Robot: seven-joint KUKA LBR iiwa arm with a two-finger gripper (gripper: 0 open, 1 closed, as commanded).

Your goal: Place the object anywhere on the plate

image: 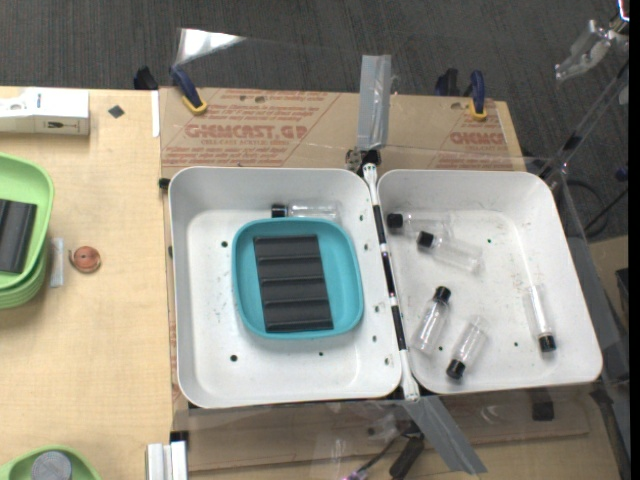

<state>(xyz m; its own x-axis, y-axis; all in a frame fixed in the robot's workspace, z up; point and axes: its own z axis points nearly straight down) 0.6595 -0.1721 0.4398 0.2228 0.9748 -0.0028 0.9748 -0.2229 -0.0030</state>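
The gripper's state is something I cannot tell from my remote feed. The shallow white left bin holds the teal rounded-square plastic plate, which sits flat near the bin's middle. A black ribbed rectangular block lies on the plate and covers most of its centre. Just beyond the plate's far edge, one clear plastic vial with a black cap lies on its side on the bin floor. It is close to the plate's rim but not on the plate, and its cap points toward the left of the view. The shallow white right bin touches the left bin along a shared middle seam and holds more vials of the same kind, all lying down and scattered. One clear vial rests near the far left corner, with a small black cap just beside it. Two vials lie near each other toward the near edge, tilted alike. A longer vial lies well apart by the right wall. Both bins rest on a brown printed cardboard sheet, clamped at the far edge by blue-and-yellow clamps. On the pale wooden bench to the left I see a light green plastic tray, a small white box and a small copper-coloured round disc.
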